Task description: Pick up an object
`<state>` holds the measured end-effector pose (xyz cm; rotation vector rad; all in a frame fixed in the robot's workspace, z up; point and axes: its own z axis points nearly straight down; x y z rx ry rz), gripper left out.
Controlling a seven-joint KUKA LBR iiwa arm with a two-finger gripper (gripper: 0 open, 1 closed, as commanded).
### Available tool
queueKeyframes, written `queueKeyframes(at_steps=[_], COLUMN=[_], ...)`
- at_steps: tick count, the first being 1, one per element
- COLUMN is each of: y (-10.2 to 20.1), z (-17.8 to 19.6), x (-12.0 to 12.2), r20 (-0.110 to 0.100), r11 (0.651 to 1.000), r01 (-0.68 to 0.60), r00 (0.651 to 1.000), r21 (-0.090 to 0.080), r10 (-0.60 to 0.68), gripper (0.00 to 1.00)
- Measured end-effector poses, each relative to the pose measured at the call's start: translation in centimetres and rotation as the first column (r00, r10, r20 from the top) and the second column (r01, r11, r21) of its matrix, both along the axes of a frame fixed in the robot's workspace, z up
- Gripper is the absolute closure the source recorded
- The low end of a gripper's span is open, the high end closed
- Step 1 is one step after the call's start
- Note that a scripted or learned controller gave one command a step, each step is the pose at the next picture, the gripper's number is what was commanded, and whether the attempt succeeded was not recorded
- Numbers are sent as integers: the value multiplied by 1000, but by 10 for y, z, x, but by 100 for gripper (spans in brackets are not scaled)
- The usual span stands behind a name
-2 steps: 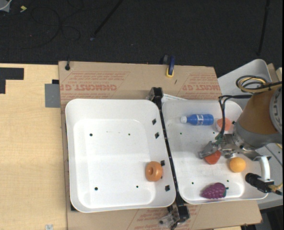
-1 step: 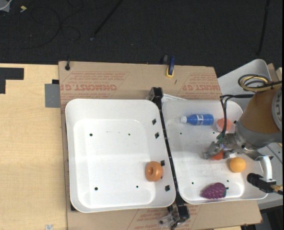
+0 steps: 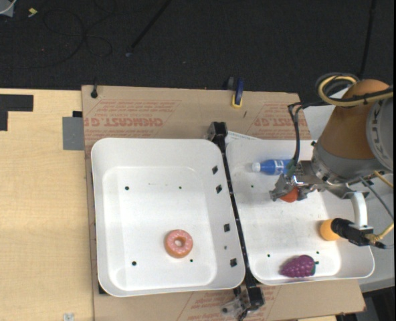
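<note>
The gripper (image 3: 286,190) hangs over a small red object (image 3: 289,195) in the right bin (image 3: 265,236), beside a blue plastic bottle (image 3: 273,167); finger state unclear.

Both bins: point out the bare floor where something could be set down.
Left bin: open floor all around the pink donut, widest along the far wall. Right bin: bare in the middle, between the divider, purple grapes and orange ball. Crowded at the far end, where end effector meets blue bottle.
</note>
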<state>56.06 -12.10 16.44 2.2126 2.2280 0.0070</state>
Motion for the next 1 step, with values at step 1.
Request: queueKeyframes(at_steps=[1], y=[65], z=[28], x=[10], r20=[-5], r11=[1000], r01=[0], r00=[1000], r21=[1], r10=[0], gripper=[100])
